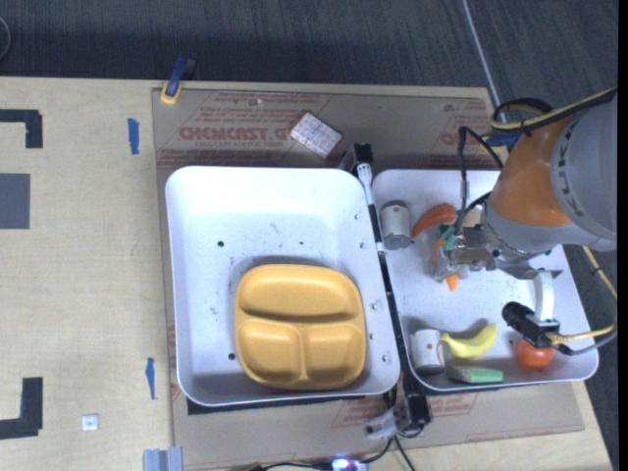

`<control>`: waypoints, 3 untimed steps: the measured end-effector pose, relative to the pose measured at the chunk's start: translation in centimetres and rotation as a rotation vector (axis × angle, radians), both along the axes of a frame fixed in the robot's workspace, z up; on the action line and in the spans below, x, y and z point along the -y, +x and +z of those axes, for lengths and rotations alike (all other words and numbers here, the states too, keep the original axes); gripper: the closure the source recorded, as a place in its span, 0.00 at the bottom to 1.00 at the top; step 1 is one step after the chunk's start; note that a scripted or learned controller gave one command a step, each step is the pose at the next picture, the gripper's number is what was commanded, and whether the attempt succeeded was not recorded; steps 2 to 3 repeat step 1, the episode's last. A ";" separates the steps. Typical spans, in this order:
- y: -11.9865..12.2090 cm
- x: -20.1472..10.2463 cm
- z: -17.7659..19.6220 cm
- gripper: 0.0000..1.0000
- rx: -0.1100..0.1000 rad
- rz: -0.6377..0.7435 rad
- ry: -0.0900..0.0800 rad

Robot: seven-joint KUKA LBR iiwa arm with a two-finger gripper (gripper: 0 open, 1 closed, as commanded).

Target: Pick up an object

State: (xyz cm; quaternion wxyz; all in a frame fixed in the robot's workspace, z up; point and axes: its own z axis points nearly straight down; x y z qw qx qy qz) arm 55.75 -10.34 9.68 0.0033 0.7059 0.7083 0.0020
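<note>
Camera view puts your two-finger gripper (454, 255) low in the right white bin (579, 366), and the nearest candidate, a long orange carrot-shaped toy (433, 219), lies touching or just beside it on the far-left side, its long axis slanting from upper right to lower left. You cannot tell the gripper's state, because the grey wrist covers it. A small orange tip (451, 283) shows just below, though whether it belongs to the carrot or a separate piece is unclear.
</note>
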 end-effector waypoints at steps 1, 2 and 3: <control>-7.6 -5.5 8.8 1.00 -0.009 -0.002 0.003; -7.6 -5.5 8.8 1.00 -0.009 -0.002 0.003; -7.6 -5.5 8.8 1.00 -0.009 -0.002 0.003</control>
